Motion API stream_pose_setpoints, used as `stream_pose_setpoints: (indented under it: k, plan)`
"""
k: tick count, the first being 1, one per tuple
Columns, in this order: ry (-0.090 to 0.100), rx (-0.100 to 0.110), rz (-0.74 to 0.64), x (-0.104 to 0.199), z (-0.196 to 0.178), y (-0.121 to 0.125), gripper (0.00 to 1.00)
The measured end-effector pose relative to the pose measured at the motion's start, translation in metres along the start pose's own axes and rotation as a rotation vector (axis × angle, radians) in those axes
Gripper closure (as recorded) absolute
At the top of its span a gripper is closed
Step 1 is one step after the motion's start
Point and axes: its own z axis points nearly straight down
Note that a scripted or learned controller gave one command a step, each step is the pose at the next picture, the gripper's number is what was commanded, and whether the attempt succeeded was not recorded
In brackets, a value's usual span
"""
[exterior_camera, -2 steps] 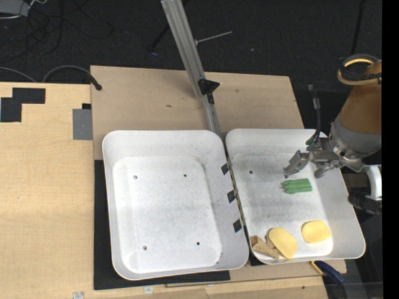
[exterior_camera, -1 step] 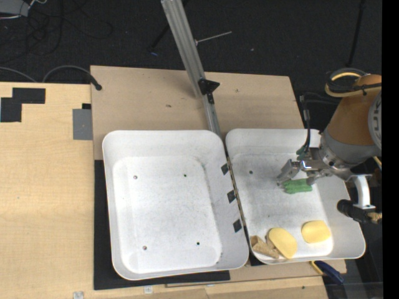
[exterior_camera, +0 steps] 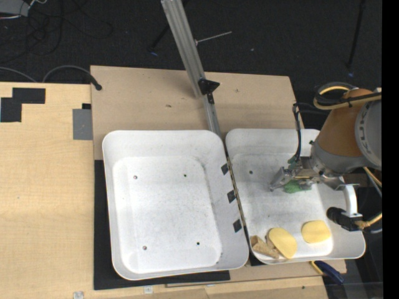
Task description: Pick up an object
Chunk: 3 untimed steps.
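My jaws [exterior_camera: 285,180] are low in the right bin [exterior_camera: 262,151], roughly at its middle, and they are small and blurred from up here, so I cannot tell whether they are spread or pressed together. A green object [exterior_camera: 293,188] sits right under or against them; only a small patch of it shows past my metal, and I cannot tell whether it is gripped or simply lying on the bin floor. My wrist and the orange band [exterior_camera: 340,136] cover the bin's right rim, and my arm is cut off at the picture's right side.

Toward the near edge of the same bin lie two yellow pieces: a rounded yellow one [exterior_camera: 284,242] and a squarer yellow block [exterior_camera: 316,232] beside it, apart from each other. A tan, crumbly-looking piece [exterior_camera: 264,248] touches the rounded one on its left; I cannot make out what it is. All three are well clear of my jaws.

The left bin [exterior_camera: 118,167] adjoins the right one, with dark clips along the shared edge. A slanted metal rail [exterior_camera: 187,48] rises behind the bins from the surface [exterior_camera: 149,98].
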Motion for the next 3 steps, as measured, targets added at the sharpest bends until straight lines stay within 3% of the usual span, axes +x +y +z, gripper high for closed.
stream_pose_setpoints:
  k: [1,3]
  plan:
    - [0.002,-0.002,0.005,-0.001,-0.012,0.001,1.0]
    - [0.005,0.001,-0.005,0.004,-0.136,0.01,1.0]
